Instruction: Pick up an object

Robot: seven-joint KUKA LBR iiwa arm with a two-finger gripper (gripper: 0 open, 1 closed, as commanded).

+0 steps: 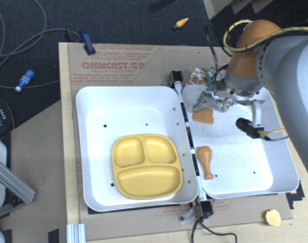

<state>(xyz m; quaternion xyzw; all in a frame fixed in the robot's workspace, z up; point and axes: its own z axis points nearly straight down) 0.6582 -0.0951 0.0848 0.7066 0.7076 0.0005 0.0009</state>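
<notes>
Orange-brown food toys lie in the right bin: a flat piece near its 11 o'clock corner and a drumstick close to the divider, at 8 o'clock. My gripper hangs low just above the flat piece, at its 12 o'clock side; I cannot tell if it is open or closed, and I see nothing held. I judge this as the approach step, before any grasp. Next I would need to come down centred over the piece. The yellow divided plate sits in the left bin.

Arm cut off at right
</notes>
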